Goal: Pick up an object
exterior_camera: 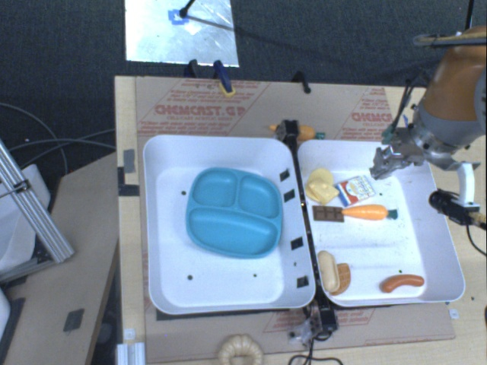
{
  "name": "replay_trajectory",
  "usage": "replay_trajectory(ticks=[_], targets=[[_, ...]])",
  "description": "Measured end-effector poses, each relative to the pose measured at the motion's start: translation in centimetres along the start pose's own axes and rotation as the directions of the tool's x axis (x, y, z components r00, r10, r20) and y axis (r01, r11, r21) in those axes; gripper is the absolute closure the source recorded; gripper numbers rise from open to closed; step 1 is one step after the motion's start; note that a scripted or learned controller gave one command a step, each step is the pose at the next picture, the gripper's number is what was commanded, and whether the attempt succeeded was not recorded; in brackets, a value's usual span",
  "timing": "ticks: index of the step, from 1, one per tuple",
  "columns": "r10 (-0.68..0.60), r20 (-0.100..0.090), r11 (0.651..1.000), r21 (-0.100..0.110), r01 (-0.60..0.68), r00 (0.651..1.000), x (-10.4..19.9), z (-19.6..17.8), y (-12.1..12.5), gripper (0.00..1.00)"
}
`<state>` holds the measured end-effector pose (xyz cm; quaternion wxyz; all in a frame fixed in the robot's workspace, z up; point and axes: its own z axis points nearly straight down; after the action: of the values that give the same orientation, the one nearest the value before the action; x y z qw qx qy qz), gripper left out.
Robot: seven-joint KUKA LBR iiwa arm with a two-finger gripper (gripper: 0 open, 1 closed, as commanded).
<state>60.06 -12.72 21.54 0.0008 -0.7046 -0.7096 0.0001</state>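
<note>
While the gripper (pixel 383 160), its opening impossible to judge, hovers at one o'clock of the carrot (pixel 365 212), it likely must descend to grasp.

Two bins side by side on the bench (pixel 358 105), left bin (pixel 163 234) holding a divided plate (pixel 233 211) near its middle. In the right bin (pixel 434 234): a cheese wedge (pixel 320 185) at upper left, a small carton (pixel 354 189) just right of it, a chocolate bar (pixel 329 214) touching a carrot (pixel 367 212) below those, a hot dog bun (pixel 332 271) at lower left, a sausage (pixel 402 282) at lower right. Gripper (pixel 380 163) above the bin's upper right part, just right of the carton
</note>
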Motion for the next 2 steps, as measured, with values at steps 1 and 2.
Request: replay_trajectory(ticks=[1, 2], targets=[[0.000, -0.001, 1.000, -0.001, 0.000, 1.000, 4.1, 0.4, -2.7, 1.00], [-0.001, -0.001, 1.000, -0.003, 0.001, 1.000, 7.9, -2.0, -4.1, 1.00]])
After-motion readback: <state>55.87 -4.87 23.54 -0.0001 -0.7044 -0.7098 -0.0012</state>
